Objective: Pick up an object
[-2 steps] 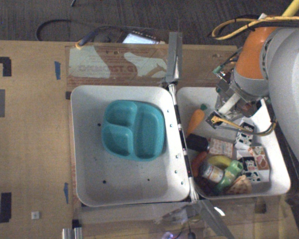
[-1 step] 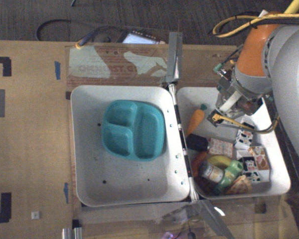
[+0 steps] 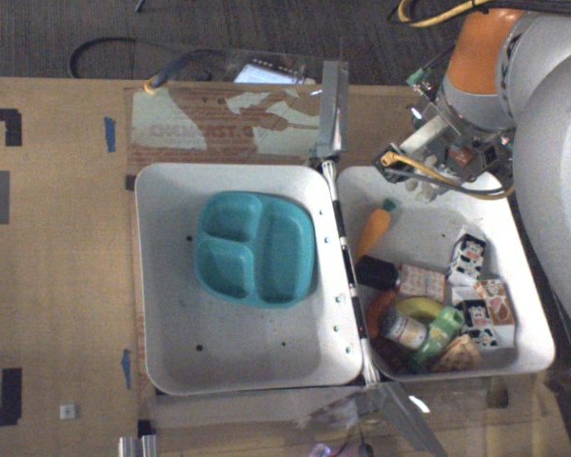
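Orange plastic carrot (image 3: 372, 232) looks light, rigid, slippery; take its thick middle. You can't tell the end effector's (image 3: 421, 181) state.

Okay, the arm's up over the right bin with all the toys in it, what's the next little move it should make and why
Probably drop straight down toward the carrot. The gripper hangs above the far end of the right bin, holding nothing that I can see, and the carrot lies closest beneath it, apart from the crowded pile at the near end.

tray (image 3: 257, 248) teal | bins (image 3: 162, 284) white | carrot (image 3: 373, 230) orange, green top | cartons (image 3: 469, 253) black-and-white cow print
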